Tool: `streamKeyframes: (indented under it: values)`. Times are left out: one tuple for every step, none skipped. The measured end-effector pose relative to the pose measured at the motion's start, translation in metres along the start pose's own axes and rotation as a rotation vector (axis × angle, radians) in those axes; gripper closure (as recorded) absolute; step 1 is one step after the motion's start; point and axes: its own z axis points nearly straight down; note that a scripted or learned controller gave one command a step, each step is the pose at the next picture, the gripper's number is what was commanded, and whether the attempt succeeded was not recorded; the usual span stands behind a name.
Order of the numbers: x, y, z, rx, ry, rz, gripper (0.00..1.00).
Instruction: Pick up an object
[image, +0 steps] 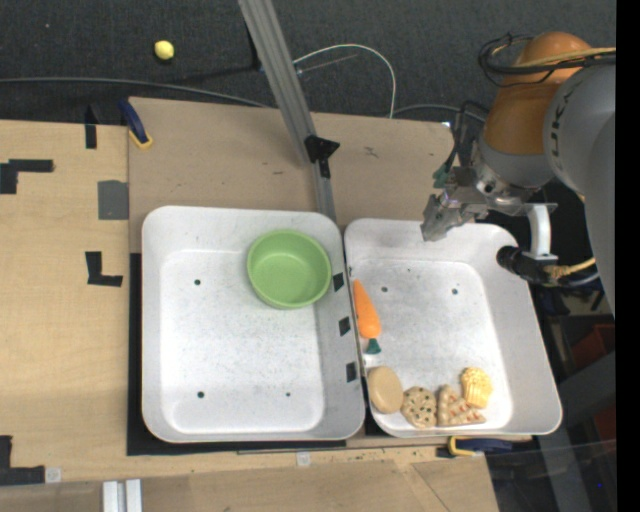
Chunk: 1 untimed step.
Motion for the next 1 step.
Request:
streamKeyframes:
  values:
    - [0.0535,0.0015,0.0065,0.001,0.0,-0.001,1.0]
